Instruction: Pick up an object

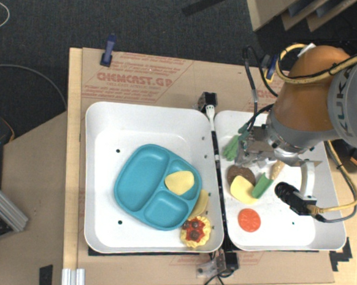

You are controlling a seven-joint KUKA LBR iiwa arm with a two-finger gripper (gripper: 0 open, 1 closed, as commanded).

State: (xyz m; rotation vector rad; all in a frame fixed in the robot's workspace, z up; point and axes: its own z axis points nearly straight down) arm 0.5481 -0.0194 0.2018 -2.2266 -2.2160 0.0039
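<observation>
- Gripper [256, 152] hangs low over the right bin's [325, 233] left half; whether it is open or shut, I cannot tell.
- Camera view: yellow piece [241, 189], brown piece [244, 173] and green stick [262, 187] lie just toward the bin's front edge from the gripper.

one fixed camera looks down at a slant on both bins [97, 163], arm [312, 88] entering right.

bins 2 [97, 163] | blue plate 1 [138, 185] | yellow pieces 2 [179, 182] | orange disc 1 [249, 220] | green pieces 2, perhaps [262, 186]
</observation>
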